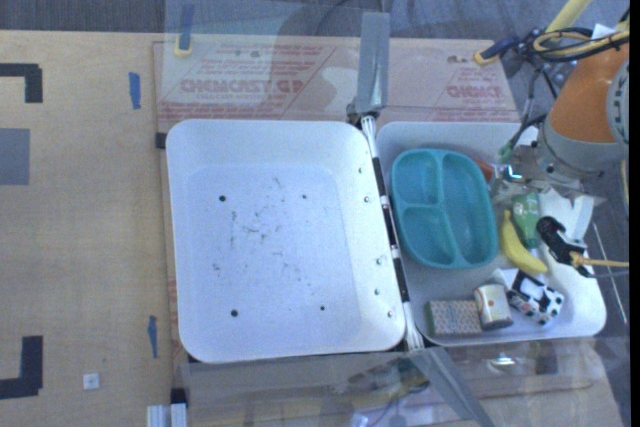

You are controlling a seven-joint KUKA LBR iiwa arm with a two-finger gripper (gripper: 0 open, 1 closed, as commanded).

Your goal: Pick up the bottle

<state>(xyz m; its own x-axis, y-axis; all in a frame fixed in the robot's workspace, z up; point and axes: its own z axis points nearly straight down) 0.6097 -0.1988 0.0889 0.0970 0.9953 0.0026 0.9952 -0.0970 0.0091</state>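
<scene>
The bottle (526,212) is small and green and lies in the right bin (590,315), near its right side, between the teal plate and the arm. My gripper (541,183) hangs low over the bin just above and to the right of the bottle, under the grey wrist with the orange band (590,105). The wrist's body hides the bottle's upper end.
A teal divided plate (443,207) fills the right bin's left half. A yellow banana (521,252) lies just below the bottle, with a black-and-white toy (536,299), a small beige block (492,304) and a tan sponge (455,317) along the front. The left bin (190,215) stands beside it.
</scene>
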